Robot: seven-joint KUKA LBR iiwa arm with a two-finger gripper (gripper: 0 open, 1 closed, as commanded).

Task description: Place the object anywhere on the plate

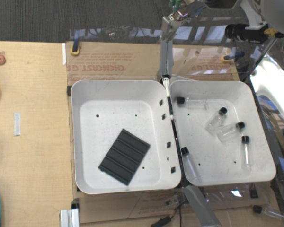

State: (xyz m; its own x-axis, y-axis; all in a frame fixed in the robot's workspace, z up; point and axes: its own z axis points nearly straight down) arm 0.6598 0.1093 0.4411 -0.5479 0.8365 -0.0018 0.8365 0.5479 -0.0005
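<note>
- The left bin (pixel 80 126) is holding 1 dark ribbed plate (pixel 125 156), which is lying flat and askew toward the near side.
- The right bin (pixel 255 169) is holding 5 clear vials with black caps, all lying down, none touching the plate.
- 1 vial (pixel 193 103) is lying near the far-left corner, and 2 vials (pixel 217 120) (pixel 227 132) are resting close together in the middle.
- 1 vial (pixel 246 151) is lying toward the right wall, and 1 vial (pixel 189 164) is lying along the left wall.
- I am holding my gripper (pixel 182 8) high beyond the bins' far edge, well apart from the vials.
- My gripper is being blurred by clutter, so I cannot tell whether it is wide or narrow.
- The clear vial bodies are blending into the white floor.
</note>
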